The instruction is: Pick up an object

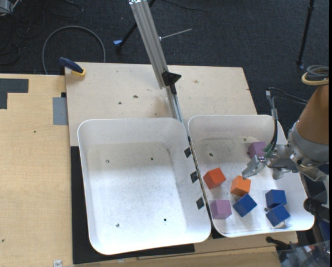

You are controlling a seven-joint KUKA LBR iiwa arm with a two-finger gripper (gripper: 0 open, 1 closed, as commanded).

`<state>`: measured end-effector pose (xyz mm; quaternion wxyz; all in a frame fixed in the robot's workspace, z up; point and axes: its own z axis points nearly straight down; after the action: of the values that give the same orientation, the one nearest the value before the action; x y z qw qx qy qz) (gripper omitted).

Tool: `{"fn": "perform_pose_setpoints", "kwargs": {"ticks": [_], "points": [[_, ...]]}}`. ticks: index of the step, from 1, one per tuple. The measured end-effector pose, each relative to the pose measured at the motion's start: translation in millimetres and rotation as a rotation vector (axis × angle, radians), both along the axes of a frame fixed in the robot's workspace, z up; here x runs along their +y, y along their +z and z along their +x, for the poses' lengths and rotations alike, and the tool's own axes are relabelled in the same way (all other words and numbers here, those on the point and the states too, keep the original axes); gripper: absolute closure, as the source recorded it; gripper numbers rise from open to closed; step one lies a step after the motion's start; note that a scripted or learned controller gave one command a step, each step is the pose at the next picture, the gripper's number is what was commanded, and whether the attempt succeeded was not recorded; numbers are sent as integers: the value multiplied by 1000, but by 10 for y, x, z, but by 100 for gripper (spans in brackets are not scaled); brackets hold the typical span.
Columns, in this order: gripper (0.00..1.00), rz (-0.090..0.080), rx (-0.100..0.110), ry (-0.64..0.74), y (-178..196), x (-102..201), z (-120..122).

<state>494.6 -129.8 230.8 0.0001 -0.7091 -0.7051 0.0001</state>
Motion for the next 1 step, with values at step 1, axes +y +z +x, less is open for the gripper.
{"fn": "perform_pose_setpoints", "kwargs": {"ticks": [1], "points": [[0, 3, 11, 4, -1109, -345, 21]]}}
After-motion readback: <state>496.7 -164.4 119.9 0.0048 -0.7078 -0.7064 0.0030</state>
